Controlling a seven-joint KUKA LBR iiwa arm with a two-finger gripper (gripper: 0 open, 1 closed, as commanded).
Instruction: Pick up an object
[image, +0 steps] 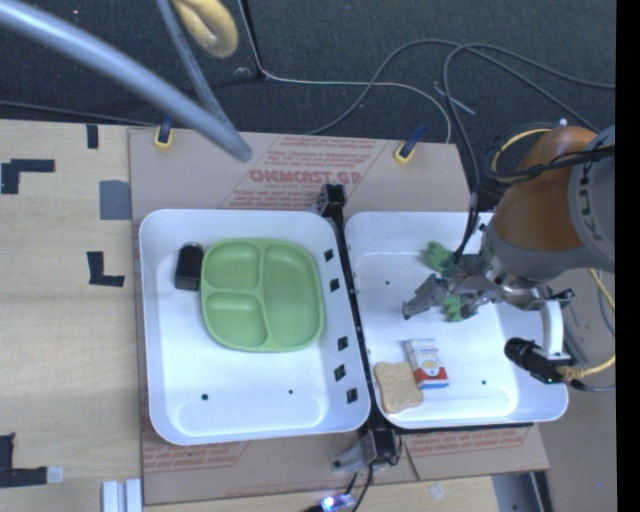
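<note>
There are two white bins: the left bin (160, 330) and the right bin (500, 400). I count one green divided plate (262, 295), one black block (188, 267), one slice of bread (398, 386), one small carton (427, 362) and one green leafy thing (437, 254).

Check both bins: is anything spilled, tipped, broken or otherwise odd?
Nothing stands out. The green plate lies flat in the left bin beside a black block. The right bin holds a carton, a tan sponge and a green toy near the gripper.
</note>
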